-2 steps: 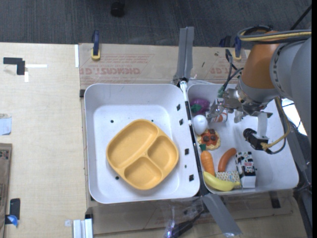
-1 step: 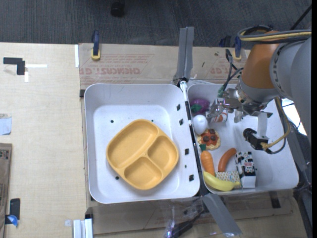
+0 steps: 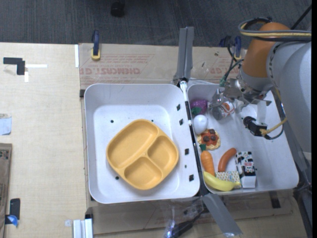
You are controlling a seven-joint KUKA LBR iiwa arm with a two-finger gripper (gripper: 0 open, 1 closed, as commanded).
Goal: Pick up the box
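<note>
The arm point(image 3: 277, 58) reaches in over the right bin point(image 3: 282, 182), its orange band high above the bin's far end. The gripper point(image 3: 223, 105) hangs low near the bin's far left corner, and from here I cannot tell how the fingers stand; the metal parts run together with something red and white right at their tips.

Just beside the fingers, toward the divider, lies a purple toy point(image 3: 199, 104), with a white egg point(image 3: 199, 122) a little nearer to me. Farther from the fingers along that same side sit a small pizza slice point(image 3: 210, 139), then a carrot point(image 3: 207, 162) and a banana point(image 3: 219, 183) at the near wall.

The box point(image 3: 245, 168), patterned black and white like a cow, stands well apart from the fingers, in the near part of the right bin, with a red sausage point(image 3: 227, 158) just on its divider side.

In the left bin point(image 3: 99, 103) a yellow divided plate point(image 3: 142, 154) rests by itself, well away from the gripper.
</note>
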